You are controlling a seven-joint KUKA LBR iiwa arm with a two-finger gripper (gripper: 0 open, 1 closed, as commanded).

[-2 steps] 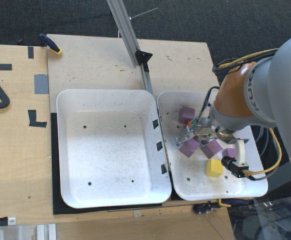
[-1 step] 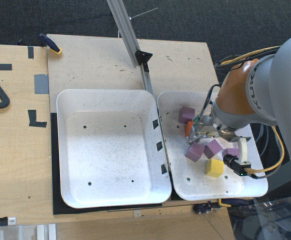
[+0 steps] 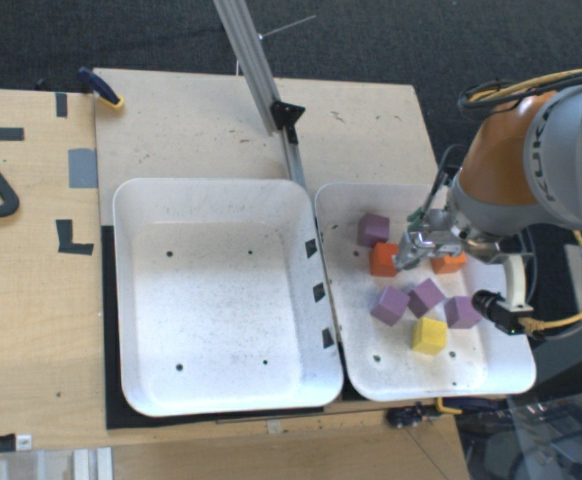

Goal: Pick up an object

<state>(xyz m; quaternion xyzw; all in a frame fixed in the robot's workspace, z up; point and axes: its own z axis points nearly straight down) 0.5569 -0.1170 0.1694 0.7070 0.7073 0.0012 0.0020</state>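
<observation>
Two shallow white bins on a wooden bench; blocks and gripper in the right one.

Left white plastic bin [image 3: 136, 268]. Right white plastic bin [image 3: 491, 373] holds, left to right: purple cube [image 3: 373, 229] near the far wall, orange cube [image 3: 383, 259] touching the metal two-finger gripper [image 3: 409, 254], purple cube [image 3: 390, 305], purple cube [image 3: 427, 295], yellow cube [image 3: 430, 335], second orange block [image 3: 449, 261] partly hidden behind the wrist, purple cube [image 3: 461, 312]. Gripper low beside the orange cube; finger spacing cannot be told.

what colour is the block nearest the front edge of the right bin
Yellow. The block sits in the right bin, seen clearly in the camera view.
</observation>
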